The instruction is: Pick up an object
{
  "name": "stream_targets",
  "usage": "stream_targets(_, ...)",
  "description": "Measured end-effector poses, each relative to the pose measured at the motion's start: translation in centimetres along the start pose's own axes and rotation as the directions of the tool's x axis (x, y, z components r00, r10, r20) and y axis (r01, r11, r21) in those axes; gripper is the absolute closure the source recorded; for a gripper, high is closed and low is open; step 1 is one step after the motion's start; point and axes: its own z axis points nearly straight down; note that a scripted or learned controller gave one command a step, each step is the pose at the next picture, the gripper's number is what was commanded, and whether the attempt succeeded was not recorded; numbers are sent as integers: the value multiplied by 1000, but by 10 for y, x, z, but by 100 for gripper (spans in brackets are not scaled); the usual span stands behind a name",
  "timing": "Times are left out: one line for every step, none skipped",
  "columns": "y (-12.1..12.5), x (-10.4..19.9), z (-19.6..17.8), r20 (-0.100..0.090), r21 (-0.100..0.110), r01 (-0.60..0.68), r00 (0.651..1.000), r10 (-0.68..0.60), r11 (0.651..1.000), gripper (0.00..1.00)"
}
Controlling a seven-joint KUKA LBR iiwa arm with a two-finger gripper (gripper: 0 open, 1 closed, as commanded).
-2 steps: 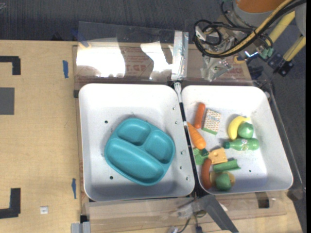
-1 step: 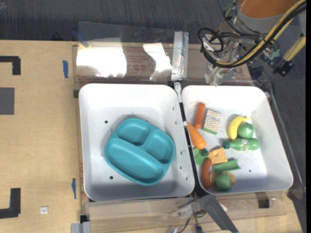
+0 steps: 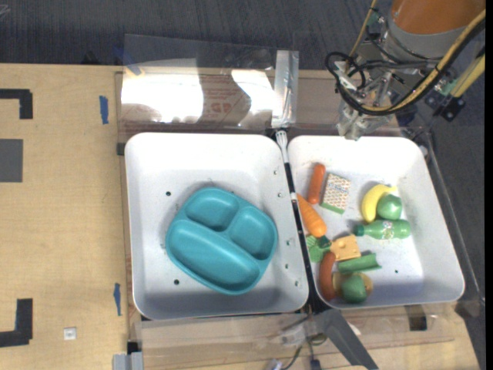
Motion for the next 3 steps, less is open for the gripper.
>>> stream_targets(-7,0,3,3,3,151,989,-151,989,100)
stream_targets(23,-20,14,1,-1,495,869,-495,869,100)
stream_targets(-6,0,-2,2,4,636,771,-636,771,100)
